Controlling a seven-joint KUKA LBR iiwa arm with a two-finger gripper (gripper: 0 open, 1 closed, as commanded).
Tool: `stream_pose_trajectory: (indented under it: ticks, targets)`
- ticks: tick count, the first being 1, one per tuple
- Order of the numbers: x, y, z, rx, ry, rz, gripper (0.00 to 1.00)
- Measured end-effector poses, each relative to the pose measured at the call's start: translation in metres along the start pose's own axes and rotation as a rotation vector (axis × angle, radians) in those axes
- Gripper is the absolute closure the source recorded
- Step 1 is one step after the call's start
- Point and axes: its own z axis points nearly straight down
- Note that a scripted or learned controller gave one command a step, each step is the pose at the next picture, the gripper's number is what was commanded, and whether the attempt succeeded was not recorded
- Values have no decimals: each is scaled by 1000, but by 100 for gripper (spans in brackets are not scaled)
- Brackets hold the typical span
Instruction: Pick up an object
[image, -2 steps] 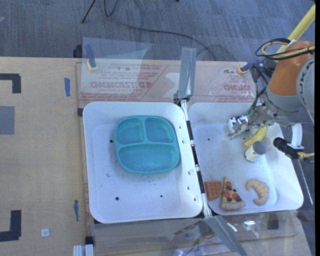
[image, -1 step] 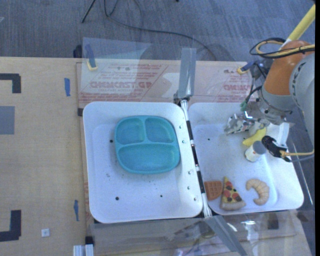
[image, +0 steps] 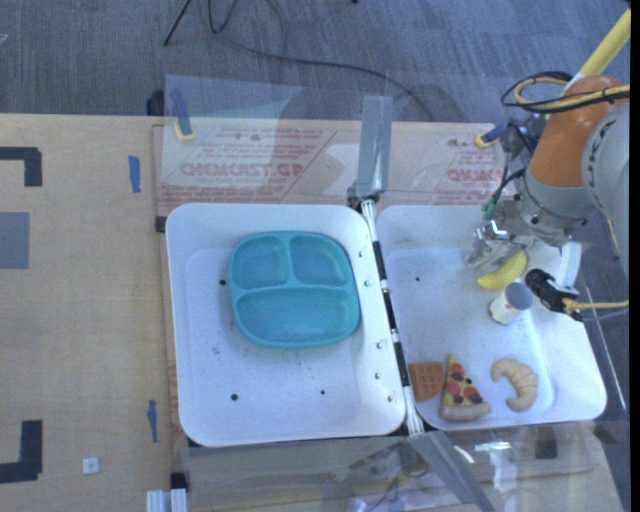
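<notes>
1. I see a yellow banana (image: 503, 271) lying in the right bin (image: 440, 262), in its upper right part, tilted, with its upper end right under the gripper.
2. The jaws of the gripper (image: 488, 243) sit just above and touching the banana's upper end; I cannot tell whether they are spread or pressed together.
3. The grey arm (image: 580, 150), with its orange band, reaches in from my right over the bin's far right corner.
4. Just below the banana stands a small white bottle with a grey cap (image: 509, 303), near the banana.
5. Along the right bin's near edge lie three toy foods: a waffle square (image: 426, 379) by the left wall, a pizza slice (image: 462, 389) just beside it, and a croissant (image: 517, 383) further right.
6. The left bin (image: 200, 400) holds a teal divided plate (image: 294, 289), lying flat, in its upper middle.
7. Both bins rest side by side on the wooden tabletop (image: 80, 330).
</notes>
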Motion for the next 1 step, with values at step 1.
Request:
stream_pose_trajectory:
  ticks: [1]
  targets:
    - [0,-1,1,4,2,1,0]
